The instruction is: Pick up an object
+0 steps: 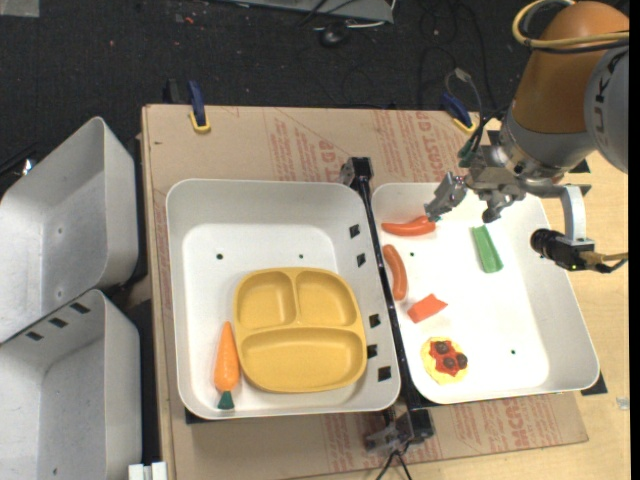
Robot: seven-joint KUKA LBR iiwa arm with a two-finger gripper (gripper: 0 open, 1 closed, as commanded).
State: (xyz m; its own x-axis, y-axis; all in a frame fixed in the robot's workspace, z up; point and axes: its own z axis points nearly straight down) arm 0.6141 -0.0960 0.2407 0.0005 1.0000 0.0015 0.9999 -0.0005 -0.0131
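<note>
My gripper (465, 210) hangs open over the back of the right bin (560, 348), nothing between its fingers. Its left finger (441, 200) is just above and right of a red chili pepper (408, 227). A green stick-shaped piece (487, 249) lies just below the right finger. Further forward in the same bin lie a reddish sausage (396, 271) by the left wall, an orange-red wedge (427, 307) and a yellow pizza slice with dark toppings (446, 359).
The left bin (200, 218) holds a yellow divided plate (300, 330) and a carrot (227, 358) beside it. A black divider with clips (372, 258) runs between the bins. Grey tubs (60, 268) stand at the far left.
</note>
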